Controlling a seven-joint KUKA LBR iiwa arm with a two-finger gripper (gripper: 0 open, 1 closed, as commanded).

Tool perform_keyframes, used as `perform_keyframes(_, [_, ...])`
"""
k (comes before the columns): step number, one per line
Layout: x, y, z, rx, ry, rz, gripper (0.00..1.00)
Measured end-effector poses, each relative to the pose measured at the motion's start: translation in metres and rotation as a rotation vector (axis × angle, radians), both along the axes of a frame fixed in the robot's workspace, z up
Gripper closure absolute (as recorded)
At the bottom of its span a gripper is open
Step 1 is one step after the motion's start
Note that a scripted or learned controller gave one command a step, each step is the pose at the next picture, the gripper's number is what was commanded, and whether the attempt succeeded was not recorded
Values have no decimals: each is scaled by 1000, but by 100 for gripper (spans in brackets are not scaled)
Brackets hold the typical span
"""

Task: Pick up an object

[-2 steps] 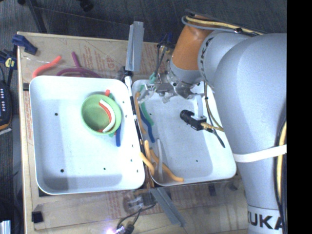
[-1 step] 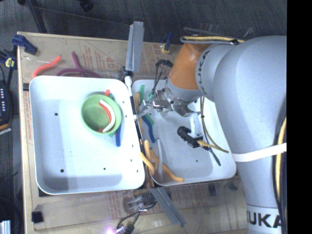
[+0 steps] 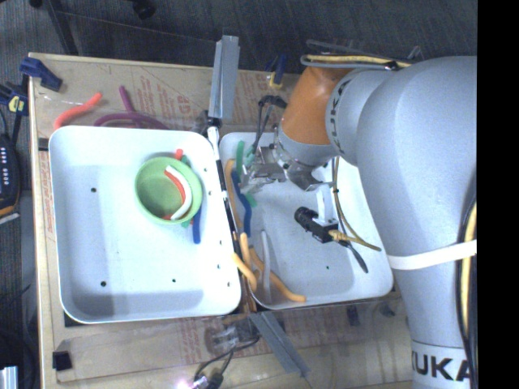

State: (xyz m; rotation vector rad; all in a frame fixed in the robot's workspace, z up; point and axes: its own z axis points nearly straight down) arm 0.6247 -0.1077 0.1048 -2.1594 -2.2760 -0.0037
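a brown board bench [image 3: 162, 83] with red print carries two white bins side by side, the left bin [image 3: 105, 254] touching the right bin [image 3: 304, 270]; behind the left bin lie an orange strip [image 3: 77, 110] and a purple hose [image 3: 134, 121], with a blue clamp [image 3: 39, 71] at the far left corner

You have: left bin [image 3: 105, 270], green bowl [image 3: 156, 191] inside, blue stick [image 3: 196, 230] against its rim; right bin [image 3: 312, 270], pincer [image 3: 251, 173] down near its left wall, orange strips [image 3: 280, 287] along that wall's near end.
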Motion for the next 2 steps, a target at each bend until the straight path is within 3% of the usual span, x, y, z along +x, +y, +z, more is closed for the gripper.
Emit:
perform_keyframes(1, [3, 2, 0, -6, 2, 223, 100])
perform_keyframes(2, [25, 78, 88, -5, -1, 136, 100])
